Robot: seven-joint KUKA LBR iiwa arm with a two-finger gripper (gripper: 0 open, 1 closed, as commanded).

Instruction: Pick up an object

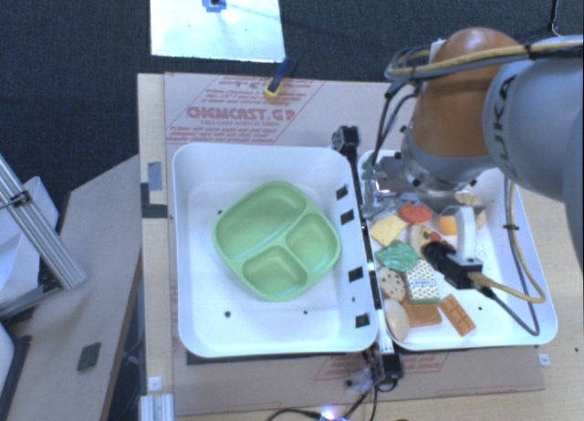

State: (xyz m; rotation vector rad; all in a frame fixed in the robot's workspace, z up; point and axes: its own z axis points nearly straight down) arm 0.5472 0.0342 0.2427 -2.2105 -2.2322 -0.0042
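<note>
Three rounded compartments divide the glossy green tray (276, 241); whether the gripper (404, 196) is spread I cannot tell.

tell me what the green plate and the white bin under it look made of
Green plate: probably moulded plastic, smooth, slightly glossy; even colour, rounded compartment ridges. White bin: likely thin formed plastic, fairly matte; rounded corners and a soft raised rim, though the view cannot rule out coated metal.
</note>
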